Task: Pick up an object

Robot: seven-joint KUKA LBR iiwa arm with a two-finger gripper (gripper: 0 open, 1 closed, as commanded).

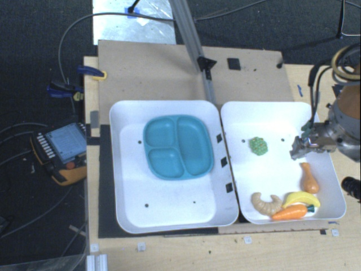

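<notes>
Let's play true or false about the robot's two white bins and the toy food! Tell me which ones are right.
1. The blue divided plastic plate lies in the left white bin. True.
2. The small green broccoli-like toy sits on the blue plate. False: it lies in the right white bin.
3. The yellow toy banana touches the orange toy carrot. True.
4. The gripper holds the banana. False: it is apart from it, near the bin's right side.
</notes>
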